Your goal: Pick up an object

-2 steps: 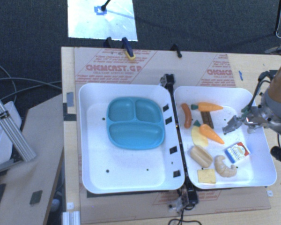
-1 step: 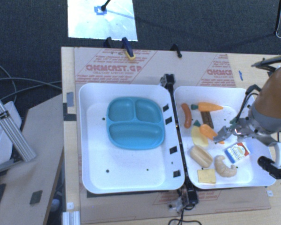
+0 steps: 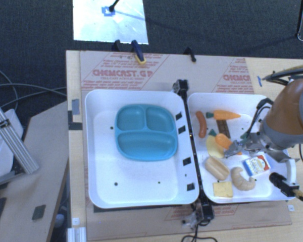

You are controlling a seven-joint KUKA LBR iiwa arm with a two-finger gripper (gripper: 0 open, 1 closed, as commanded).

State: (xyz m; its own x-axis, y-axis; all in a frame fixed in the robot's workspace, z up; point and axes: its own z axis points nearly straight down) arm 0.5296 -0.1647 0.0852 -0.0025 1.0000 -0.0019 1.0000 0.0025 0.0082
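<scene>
A grey robot arm with an orange band reaches from the right into the right-hand white bin (image 3: 262,97). Its gripper (image 3: 234,149) sits low among toy foods, and whether the jaws are open or closed cannot be told. An orange piece (image 3: 222,140) lies just left of the jaws, touching them; a bread roll (image 3: 216,168) lies below-left, a croissant (image 3: 242,179) below, a small carton (image 3: 256,165) just right. A carrot (image 3: 226,115) and sausage (image 3: 201,123) lie above. The left bin (image 3: 98,150) holds a blue divided plate (image 3: 145,132).

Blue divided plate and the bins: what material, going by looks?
Light blue three-compartment plate: looks like moulded plastic, matte, with soft rounded ridges and uniform colour. Shallow white bins: likely thin formed plastic with a slight sheen and rounded corners; can't confirm.
</scene>
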